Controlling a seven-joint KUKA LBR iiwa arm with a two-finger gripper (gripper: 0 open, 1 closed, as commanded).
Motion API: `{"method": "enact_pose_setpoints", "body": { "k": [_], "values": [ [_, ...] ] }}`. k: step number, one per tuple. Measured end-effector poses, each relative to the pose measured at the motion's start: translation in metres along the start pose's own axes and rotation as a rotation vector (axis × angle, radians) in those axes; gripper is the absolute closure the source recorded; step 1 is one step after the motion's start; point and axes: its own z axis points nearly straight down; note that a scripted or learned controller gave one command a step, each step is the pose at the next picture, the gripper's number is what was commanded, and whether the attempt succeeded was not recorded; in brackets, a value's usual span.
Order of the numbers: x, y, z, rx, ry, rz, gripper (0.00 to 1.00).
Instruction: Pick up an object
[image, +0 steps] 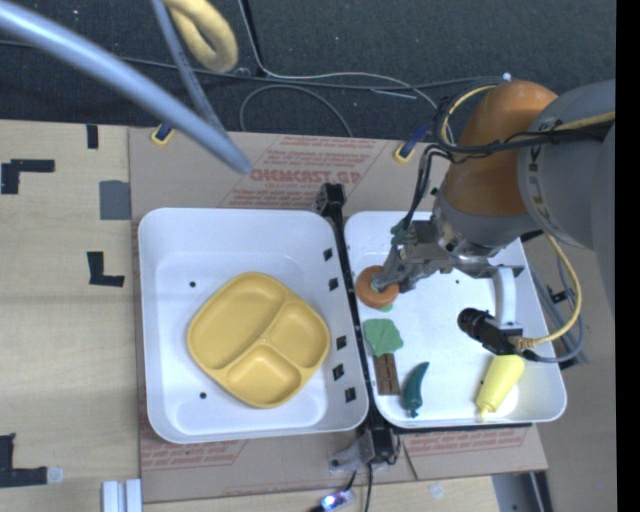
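In the right bin (540, 400), my gripper (400, 268) hangs low near the left wall. Its tip is right over, or touching, a round orange piece (376, 290) that lies against that wall. Below it in the same bin lie a green leafy piece (382, 335), a brown bar (388, 376) and a teal pepper-shaped thing (413, 388). A yellow object (498, 384) lies in the front right corner. Whether the orange piece is gripped is hidden by the gripper body.
The left bin (165, 300) holds a yellow divided plate (258, 338) at its middle. A black divider (345, 300) runs between the two bins. The arm's grey and orange body covers the right bin's back right part.
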Motion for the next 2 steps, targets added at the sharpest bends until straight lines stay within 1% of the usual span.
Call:
{"method": "enact_pose_setpoints", "body": {
  "k": [1, 2],
  "values": [
    [0.050, -0.003, 0.011, 0.000, 0.000, 0.000, 1.00],
    [0.109, -0.006, 0.004, -0.001, 0.000, -0.002, 1.00]
  ]
}}
